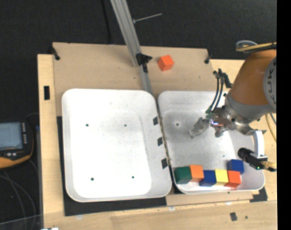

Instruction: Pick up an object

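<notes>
Blocks line the near wall of the right bin (183,102): a green block (182,174) at the left, an orange block (196,171) touching it, then a blue block (208,177), a yellow block (222,177) and a red-orange block (234,178), with a second blue block (236,166) just beyond that last one. All sit packed together in the bin's near right corner. Farther in, above the bin's bare middle, hangs the end effector (207,127) of the grey arm (253,90), which reaches in from the right with its orange band showing. Its two fingers stand spread apart, one slanting left toward the bin floor, and nothing lies between them. It is well apart from the row of blocks. The left bin (109,143) lies beside it on the table (183,61), the two touching along their shared edge. Beyond both bins, a lone orange cube (166,63) rests on the table's far strip, near the foot of a slanted metal rail (126,23). At far left, off the table, lies a handheld screen unit (8,138).
</notes>
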Robot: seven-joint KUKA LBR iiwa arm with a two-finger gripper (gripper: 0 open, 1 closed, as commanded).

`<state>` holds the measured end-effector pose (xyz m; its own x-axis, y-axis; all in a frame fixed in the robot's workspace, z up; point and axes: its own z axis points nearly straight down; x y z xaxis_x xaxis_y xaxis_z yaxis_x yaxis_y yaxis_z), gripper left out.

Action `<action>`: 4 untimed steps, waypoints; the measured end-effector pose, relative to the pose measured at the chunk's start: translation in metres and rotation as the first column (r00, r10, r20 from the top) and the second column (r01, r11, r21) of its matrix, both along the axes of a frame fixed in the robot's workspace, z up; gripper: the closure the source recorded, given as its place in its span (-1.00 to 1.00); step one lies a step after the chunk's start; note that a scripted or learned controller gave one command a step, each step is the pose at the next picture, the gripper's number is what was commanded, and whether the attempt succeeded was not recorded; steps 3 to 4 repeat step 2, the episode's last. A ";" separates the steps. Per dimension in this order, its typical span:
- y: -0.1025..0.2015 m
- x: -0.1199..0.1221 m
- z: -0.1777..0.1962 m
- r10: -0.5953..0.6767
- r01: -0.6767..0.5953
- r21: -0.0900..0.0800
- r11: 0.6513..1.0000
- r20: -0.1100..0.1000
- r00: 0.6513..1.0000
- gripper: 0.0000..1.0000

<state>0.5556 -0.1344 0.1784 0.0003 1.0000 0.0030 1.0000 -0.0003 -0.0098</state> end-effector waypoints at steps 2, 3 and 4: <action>-0.003 0.007 -0.020 0.005 -0.005 -0.004 1.000 0.017 1.000 -1.00; -0.003 0.007 -0.020 0.005 -0.005 -0.004 1.000 0.017 1.000 -1.00; -0.003 0.007 -0.020 0.005 -0.005 -0.004 1.000 0.017 1.000 -1.00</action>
